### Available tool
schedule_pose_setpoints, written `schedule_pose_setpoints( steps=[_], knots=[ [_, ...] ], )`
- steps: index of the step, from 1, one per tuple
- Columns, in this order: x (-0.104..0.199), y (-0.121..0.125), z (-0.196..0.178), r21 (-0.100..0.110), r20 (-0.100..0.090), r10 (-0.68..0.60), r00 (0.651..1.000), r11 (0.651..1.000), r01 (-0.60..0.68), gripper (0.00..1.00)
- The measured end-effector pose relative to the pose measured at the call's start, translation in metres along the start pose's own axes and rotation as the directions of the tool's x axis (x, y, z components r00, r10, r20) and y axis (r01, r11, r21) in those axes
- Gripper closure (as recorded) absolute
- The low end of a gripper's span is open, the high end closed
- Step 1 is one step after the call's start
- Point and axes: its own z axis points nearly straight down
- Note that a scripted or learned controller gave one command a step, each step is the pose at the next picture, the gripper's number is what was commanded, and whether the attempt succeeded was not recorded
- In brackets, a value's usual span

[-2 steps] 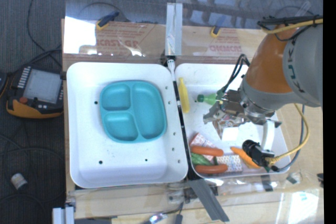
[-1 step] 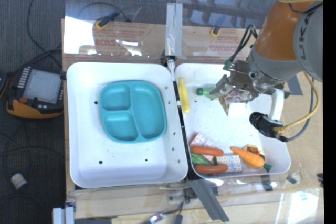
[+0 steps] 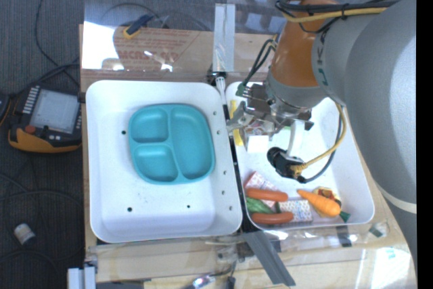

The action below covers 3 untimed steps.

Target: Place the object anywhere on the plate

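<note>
A teal plate (image 3: pixel 170 144) with three compartments lies in the left white bin (image 3: pixel 108 213), with nothing on it. My gripper (image 3: pixel 256 126) is lowered into the upper left part of the right bin (image 3: pixel 355 179), close to the wall between the bins. Toy food lies at the front of the right bin: a red sausage (image 3: pixel 266 195), a second red sausage (image 3: pixel 272 218), an orange carrot (image 3: pixel 320 203) and a pink-patterned packet (image 3: pixel 298 211). What lies directly under the gripper is hidden by the wrist.
The arm's grey body and orange band (image 3: pixel 298 54) cover the back of the right bin. A black cable loop (image 3: pixel 287 162) hangs below the wrist. A cardboard sheet (image 3: pixel 149 47) lies behind the left bin. A handheld device (image 3: pixel 44 120) sits on the floor at left.
</note>
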Motion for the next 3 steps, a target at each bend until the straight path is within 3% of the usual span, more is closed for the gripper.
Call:
schedule_pose_setpoints(
  steps=[1, 2, 3],
  knots=[
    [0.0, 0.0, 0.0, -0.001, 0.0, 0.001, 1.0, 1.0, -0.001, 0.0],
    [0.096, 0.027, 0.018, -0.003, 0.001, -0.259, 0.966, 0.966, 0.259, 0.0],
    [0.091, 0.027, 0.03, -0.002, 0.002, -0.209, 0.978, 0.978, 0.209, 0.0]
  ],
)
